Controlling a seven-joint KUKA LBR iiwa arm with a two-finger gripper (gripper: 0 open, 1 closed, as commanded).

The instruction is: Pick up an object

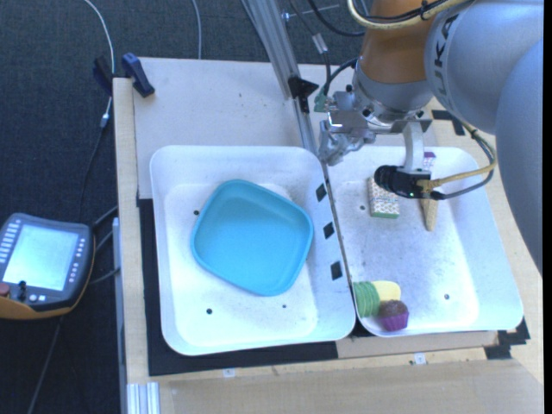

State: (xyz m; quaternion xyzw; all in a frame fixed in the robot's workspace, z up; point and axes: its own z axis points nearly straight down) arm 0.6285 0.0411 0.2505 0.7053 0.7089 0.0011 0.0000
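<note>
Gripper (331,151) at far end of the wall between 2 bins; wide or narrow, cannot tell. Right bin (448,257): speckled block (384,203), tan cone (429,215) just beside, small toys (380,299) at near-left corner. Left bin (172,231): blue plate (252,236).

Floor: dark grey carpet (52,102).
Desk: pale beige flat-topped desk (216,102).
Mat: thin black sheet (147,257) on the desk's left side.
Clamp: blue-handled clamp (138,74) at the desk's far left corner.
Pendant: grey, orange-trimmed screen panel (43,261) on the floor, left.
Cables: thin pale cables (95,15) looping over the carpet.
</note>
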